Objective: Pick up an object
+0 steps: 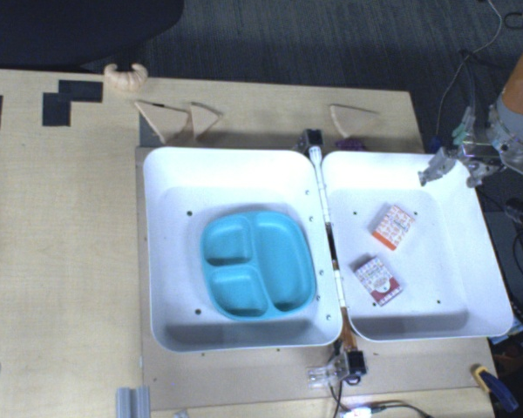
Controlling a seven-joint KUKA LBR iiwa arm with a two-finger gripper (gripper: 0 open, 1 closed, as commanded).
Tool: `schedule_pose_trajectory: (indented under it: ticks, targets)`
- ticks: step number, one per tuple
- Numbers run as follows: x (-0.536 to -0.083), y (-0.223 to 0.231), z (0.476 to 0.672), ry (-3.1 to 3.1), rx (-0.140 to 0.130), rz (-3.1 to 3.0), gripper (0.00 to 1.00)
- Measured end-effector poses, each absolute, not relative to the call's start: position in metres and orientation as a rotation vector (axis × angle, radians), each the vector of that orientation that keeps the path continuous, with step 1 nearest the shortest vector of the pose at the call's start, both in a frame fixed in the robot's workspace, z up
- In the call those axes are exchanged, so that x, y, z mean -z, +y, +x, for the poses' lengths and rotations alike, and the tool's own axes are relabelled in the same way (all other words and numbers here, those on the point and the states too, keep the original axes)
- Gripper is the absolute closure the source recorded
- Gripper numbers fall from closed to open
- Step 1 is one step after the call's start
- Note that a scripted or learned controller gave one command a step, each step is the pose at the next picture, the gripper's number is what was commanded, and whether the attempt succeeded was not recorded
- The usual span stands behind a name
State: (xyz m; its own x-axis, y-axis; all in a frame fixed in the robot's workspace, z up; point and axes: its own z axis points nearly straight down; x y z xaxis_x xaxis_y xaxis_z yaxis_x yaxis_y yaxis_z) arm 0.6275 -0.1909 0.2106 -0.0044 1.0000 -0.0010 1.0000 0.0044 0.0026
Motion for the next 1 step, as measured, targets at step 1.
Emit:
schedule_pose_trajectory:
  ticks: [1]
  targets:
    - [-0.0993,-0.1905,0.6255,2.218,-0.009,2.210,0.00]
